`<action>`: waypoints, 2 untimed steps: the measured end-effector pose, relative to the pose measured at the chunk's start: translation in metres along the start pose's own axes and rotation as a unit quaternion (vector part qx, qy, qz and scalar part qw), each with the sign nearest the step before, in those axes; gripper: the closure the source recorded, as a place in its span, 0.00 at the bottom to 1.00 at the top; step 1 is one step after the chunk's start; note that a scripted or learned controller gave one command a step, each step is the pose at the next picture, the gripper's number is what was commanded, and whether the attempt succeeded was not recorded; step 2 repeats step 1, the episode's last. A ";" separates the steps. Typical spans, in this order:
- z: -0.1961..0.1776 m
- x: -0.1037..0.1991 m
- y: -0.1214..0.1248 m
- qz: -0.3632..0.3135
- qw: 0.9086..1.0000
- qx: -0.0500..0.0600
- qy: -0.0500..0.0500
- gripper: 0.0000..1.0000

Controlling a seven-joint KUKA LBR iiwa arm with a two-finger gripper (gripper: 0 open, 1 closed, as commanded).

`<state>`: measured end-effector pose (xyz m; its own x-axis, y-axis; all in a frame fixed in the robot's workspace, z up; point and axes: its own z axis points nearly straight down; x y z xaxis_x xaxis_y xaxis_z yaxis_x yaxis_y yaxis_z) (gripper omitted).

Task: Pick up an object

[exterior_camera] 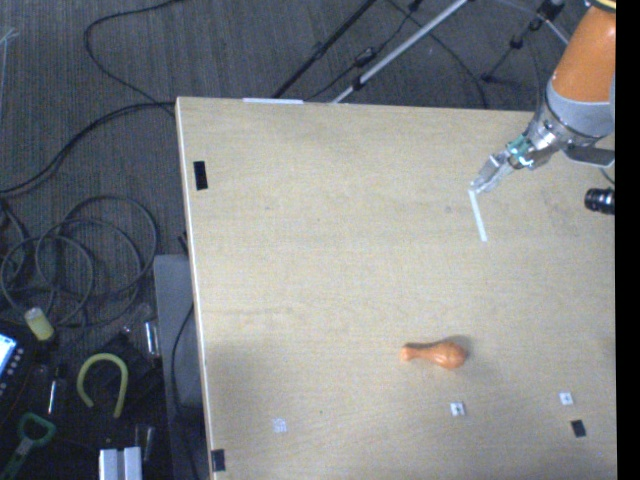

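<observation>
The arm (585,63) is cut off by the top and right edges. The gripper (490,175) is blurred, and its tips cannot be made out.

The orange pear-shaped object (437,354) lies on its side on the tan counter (330,218), narrow neck pointing left, bulbous end right, near the counter's lower edge, right of centre.

Orange pear-shaped object (437,354), pale tan bench (330,228), possibly teal-tinted gripper (490,175)
</observation>
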<state>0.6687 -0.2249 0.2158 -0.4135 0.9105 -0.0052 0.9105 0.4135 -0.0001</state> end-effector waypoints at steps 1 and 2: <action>-0.009 0.070 -0.014 0.011 1.000 0.000 0.003 1.00; -0.009 0.070 -0.014 0.011 1.000 0.000 0.003 1.00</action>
